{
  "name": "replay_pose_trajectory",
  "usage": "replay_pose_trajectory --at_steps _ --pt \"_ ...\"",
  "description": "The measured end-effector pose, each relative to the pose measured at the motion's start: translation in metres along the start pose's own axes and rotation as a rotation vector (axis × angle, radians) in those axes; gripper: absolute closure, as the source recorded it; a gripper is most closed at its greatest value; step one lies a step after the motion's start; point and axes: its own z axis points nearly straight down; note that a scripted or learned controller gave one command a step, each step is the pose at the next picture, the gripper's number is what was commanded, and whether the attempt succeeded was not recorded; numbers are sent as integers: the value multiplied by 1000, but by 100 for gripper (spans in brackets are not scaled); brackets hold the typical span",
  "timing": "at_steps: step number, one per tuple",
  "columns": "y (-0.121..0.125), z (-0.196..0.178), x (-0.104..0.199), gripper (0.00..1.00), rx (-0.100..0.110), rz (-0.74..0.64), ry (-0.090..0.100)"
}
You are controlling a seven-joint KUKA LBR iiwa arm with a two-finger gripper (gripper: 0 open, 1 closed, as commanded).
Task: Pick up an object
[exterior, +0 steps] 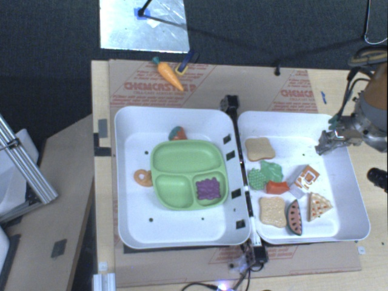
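The gripper point(325, 143) is hanging at the right edge of the frame, over the upper right rim of the right bin point(348, 180), and there is nothing sitting between its fingers; how far they are parted is too blurred to call. The grey arm point(371, 111) is reaching in from the right above it.

Below and left of the gripper, the right bin is holding the pickings: a slice of toast point(259, 148) is lying at the upper left, a green leafy piece point(264, 175) is sitting just under it with a red piece point(277, 187) touching its lower right side. A small orange-and-white carton point(307, 178) is lying near the middle — closest of the lot to the gripper, yet apart from it. Along the bottom a second toast slice point(272, 211), a watermelon wedge point(294, 217) and a pizza slice point(317, 206) are lining up side by side.

In the left bin point(130, 162) a green divided tray point(185, 168) is carrying purple grapes point(208, 188) in its lower right compartment. A pretzel point(143, 177) is lying just left of the tray, and a small red-and-green item point(177, 133) is peeking out at its top edge. Up top — outside both bins — a carrot point(170, 76) is resting on the cardboard.
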Motion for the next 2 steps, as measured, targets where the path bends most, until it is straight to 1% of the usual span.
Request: replay_pose_trajectory --at_steps 1,2 --pt "26 -6 38 100 2 -3 2" --pt "57 6 86 100 2 -5 2"
